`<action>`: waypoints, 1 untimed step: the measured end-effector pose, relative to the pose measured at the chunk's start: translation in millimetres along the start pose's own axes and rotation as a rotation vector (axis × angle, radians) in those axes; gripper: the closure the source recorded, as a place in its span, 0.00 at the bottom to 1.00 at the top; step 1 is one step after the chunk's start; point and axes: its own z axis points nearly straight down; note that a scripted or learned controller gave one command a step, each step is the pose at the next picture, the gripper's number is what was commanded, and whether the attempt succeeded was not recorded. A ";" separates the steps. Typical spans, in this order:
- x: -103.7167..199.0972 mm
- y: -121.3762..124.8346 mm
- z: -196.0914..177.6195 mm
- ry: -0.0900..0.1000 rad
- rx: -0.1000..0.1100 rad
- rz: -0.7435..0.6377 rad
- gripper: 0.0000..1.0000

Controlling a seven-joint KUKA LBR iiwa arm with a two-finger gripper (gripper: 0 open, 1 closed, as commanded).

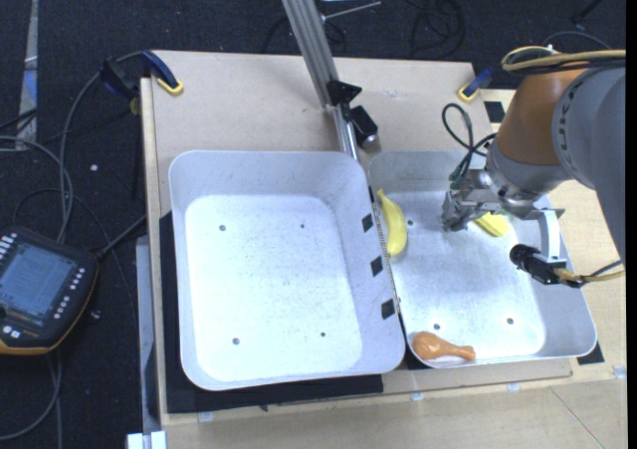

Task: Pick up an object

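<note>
Hovering gripper (456, 218) seen beside small yellow piece (491, 226) in right bin (567, 323); fingers' state can't be told. Piece judged light, smooth plastic, best pinched across middle.

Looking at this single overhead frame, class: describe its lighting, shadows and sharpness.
Camera view: even, diffuse light, no harsh glare on the left bin; soft shadow under the arm falls on the right bin near the gripper; the banana and orange toy look slightly soft; the dark floor is dim.
</note>
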 end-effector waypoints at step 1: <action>-1.9 9.0 -46.5 0.000 -0.004 0.000 1.00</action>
